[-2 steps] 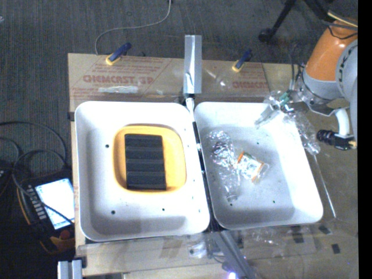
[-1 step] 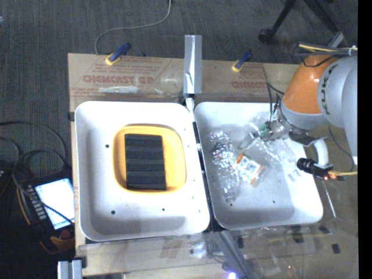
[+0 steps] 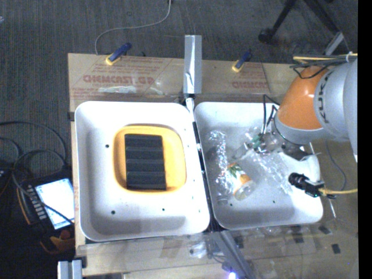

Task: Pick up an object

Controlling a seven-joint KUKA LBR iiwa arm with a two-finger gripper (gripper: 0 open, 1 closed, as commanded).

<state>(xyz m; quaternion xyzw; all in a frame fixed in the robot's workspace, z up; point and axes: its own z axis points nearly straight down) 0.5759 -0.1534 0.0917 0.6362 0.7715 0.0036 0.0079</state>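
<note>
Your arm (image 3: 317, 106) over the right bin (image 3: 302, 214), pincer (image 3: 263, 142) hidden so you cannot tell its grip, clear bottle (image 3: 238, 179) just beside.

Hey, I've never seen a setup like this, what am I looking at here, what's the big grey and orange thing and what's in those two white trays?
You are looking down, at a slant, from one camera fixed above a workbench. The grey and orange thing is a robot arm reaching in from the right; its job is to pick something up. Its gripper hangs low over the right bin, but the picture does not show whether it holds anything. In the left bin lies a yellow tray with a black ribbed insert. In the right bin lie crinkled clear plastic wrap and a small clear bottle with an orange end. Two blue and yellow clamps sit along the bench's far edge.
</note>
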